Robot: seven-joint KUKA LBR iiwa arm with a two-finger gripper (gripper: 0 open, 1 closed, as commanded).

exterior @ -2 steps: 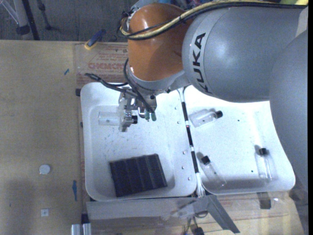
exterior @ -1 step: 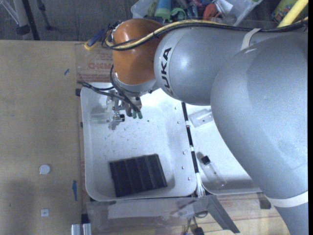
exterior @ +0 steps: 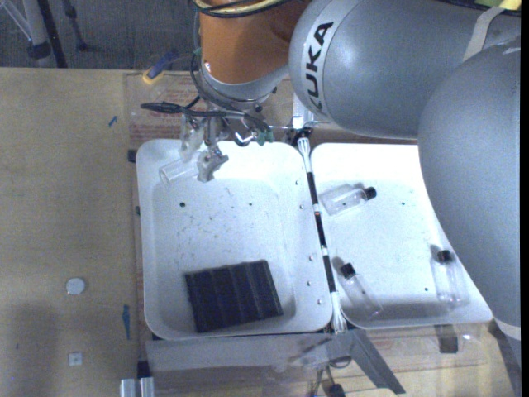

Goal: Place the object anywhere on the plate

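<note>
Arm: big grey arm [exterior: 413,64] is filling the frame's top right, nearest the lens, reaching in from the right w/ its orange band [exterior: 235,27] over the left bin's far edge.
Gripper: gripper [exterior: 204,157] is hanging over the far-left corner of the left bin [exterior: 157,304]; can't tell whether it's open or closed, glare and clear plastic are hiding that.
Object: clear vial [exterior: 175,172] is lying tilted just beside the fingertips, near the bin's back wall; contact or grasp isn't readable from this angle.
Plate: dark ridged plate [exterior: 234,294] is sitting flat at the near end of the same bin, well apart from the vial, prob. placed low so a drop from above lands on it.
Right bin: right bin [exterior: 397,313] is holding three more capped vials [exterior: 347,198], lying loose on their sides, apart from each other.
Stage: looks like the pick is being attempted; the carry to the plate isn't yet done.
Risk: slick round vial is likely to roll or slip.
</note>
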